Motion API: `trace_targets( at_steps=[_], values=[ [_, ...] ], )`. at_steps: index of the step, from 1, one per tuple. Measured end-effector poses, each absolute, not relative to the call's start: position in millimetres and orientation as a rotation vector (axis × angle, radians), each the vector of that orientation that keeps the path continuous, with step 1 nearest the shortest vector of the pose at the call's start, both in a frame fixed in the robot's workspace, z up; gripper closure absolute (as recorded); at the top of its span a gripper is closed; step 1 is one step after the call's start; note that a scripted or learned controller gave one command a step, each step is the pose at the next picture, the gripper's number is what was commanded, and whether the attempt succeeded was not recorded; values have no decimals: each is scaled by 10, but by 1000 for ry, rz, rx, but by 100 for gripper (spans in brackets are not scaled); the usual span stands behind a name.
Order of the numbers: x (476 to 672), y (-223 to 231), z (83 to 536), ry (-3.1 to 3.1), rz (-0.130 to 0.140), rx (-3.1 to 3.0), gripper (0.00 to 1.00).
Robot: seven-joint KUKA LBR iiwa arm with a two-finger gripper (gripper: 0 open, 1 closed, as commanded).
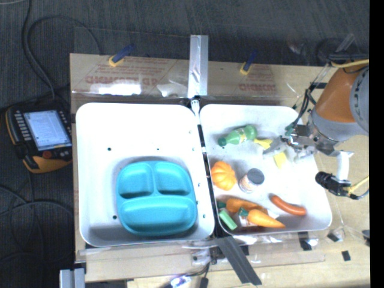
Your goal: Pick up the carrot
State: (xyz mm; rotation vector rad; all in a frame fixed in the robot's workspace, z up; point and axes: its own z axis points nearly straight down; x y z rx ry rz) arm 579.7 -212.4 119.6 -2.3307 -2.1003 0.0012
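Two white bins are set side by side on the worktop. Left bin [90, 161]: a blue tray [157, 198] is held. Right bin [312, 221]: the carrot [261, 219] is found at its near edge. Tool [298, 140]: placed at the far right corner; its state cannot be told.

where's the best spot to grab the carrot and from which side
Probably the thick middle of the carrot, coming straight down from above. It lies flat near the right bin's front wall, tip pointing right, leafy end crowded by other toys, so close the fingers across its width.
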Motion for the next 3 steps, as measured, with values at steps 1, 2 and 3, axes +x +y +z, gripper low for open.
trace_targets(
  at_steps=[1,2,3],
  values=[
    [5048,-1728,914,-1987,-9,-2447,0],
    [4947,-1161,910,-1461,-20,-2797,0],
    [4909,-900,1827,-1450,8,-2787,0]
  ],
)
